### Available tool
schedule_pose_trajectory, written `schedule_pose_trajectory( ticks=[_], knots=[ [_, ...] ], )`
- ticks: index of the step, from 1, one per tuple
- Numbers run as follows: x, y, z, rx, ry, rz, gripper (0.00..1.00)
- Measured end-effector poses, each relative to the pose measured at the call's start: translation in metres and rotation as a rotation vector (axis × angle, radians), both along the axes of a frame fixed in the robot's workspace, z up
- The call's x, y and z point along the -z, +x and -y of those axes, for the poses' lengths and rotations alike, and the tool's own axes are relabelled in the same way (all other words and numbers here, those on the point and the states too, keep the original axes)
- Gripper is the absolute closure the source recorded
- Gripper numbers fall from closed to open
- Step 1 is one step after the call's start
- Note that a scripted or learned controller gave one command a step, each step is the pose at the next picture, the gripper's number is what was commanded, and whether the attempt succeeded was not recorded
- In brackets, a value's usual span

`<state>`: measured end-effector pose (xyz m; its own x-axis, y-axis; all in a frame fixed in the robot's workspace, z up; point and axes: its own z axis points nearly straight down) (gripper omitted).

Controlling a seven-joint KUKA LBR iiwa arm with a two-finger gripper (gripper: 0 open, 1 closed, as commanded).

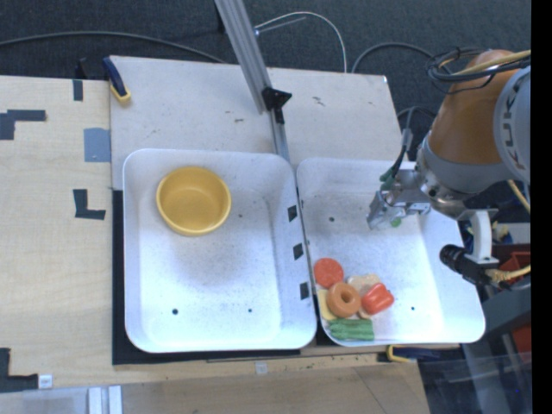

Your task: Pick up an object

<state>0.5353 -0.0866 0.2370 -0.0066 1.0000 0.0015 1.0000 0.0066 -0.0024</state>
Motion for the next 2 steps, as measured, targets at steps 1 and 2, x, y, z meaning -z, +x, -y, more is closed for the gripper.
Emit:
schedule_pose_trajectory(
  ticks=[1, 2],
  knots=[
    [0.004, 0.0, -0.064, -0.001, 0.001, 0.0, 1.0],
    [0.001, -0.001, -0.125, -0.002, 0.0, 0.0, 1.0]
  ],
)
